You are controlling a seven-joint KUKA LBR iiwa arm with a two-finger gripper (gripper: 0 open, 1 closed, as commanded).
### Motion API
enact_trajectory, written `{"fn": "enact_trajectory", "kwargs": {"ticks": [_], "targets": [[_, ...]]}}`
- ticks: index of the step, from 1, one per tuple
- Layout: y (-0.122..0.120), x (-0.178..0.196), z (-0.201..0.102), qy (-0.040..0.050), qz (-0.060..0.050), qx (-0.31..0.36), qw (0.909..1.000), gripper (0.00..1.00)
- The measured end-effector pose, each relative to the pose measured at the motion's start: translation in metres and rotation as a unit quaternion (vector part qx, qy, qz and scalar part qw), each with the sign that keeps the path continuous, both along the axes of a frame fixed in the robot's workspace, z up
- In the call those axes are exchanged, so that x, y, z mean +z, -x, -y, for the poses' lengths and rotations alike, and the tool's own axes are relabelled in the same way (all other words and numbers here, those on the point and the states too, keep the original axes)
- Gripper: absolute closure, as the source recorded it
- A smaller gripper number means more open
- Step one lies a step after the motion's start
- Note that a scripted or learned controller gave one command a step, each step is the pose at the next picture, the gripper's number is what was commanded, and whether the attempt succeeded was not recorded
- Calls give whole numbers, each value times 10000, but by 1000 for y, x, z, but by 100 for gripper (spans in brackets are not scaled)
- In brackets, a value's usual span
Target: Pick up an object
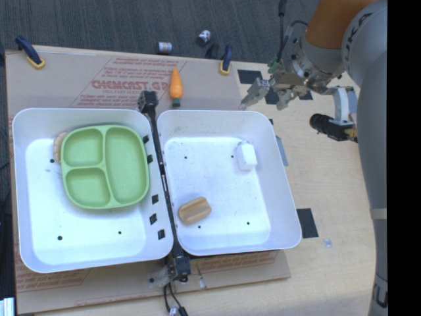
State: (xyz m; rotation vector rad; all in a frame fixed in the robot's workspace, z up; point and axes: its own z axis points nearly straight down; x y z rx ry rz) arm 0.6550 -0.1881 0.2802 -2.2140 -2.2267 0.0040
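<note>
The right bin [279,196] holds a small white block [245,155] near its back right corner and a tan, bread-like piece [195,210] near its front left. My gripper [268,97] hangs just beyond that bin's back right corner, over the bench. Its fingers are spread open with nothing between them. The white block lies a short way in front of it, inside the bin.
A green divided plate [105,166] fills much of the left bin [33,242], with a tan item [58,147] peeking out at its left edge. An orange carrot [175,84] lies on the cardboard behind the bins. Blue clamps [29,51] grip the board's back edge.
</note>
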Motion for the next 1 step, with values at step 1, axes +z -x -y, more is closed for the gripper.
{"fn": "enact_trajectory", "kwargs": {"ticks": [1], "targets": [[0,0,0,0,0,0,10000,0]]}}
